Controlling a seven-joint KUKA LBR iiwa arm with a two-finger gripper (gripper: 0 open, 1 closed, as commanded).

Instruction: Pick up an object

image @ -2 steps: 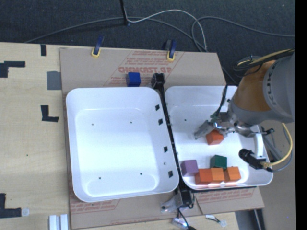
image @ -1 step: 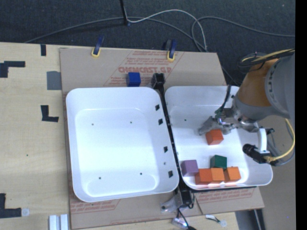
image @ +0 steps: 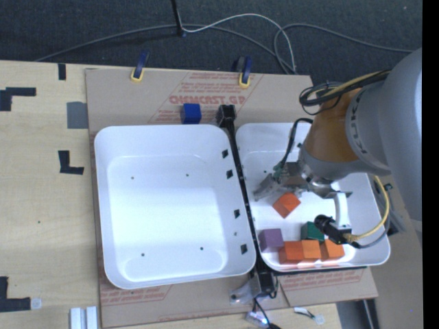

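My gripper (image: 269, 186) hangs over the middle of the right bin (image: 255, 140), reaching in from the right under the grey and orange wrist. A tilted orange cube (image: 287, 204) sits just below and to the right of it, very close; whether they touch is unclear. Along the bin's front wall lie a purple block (image: 271, 238), two orange blocks (image: 298, 251) (image: 328, 249) and a green block (image: 312, 231) partly behind a black cable fitting.
The left bin (image: 110, 142) stands beside the right one, split from it by a black-clipped divider (image: 236, 177). A blue block (image: 191, 112) rests on the cardboard behind the bins. Cables trail across the dark floor at the back.
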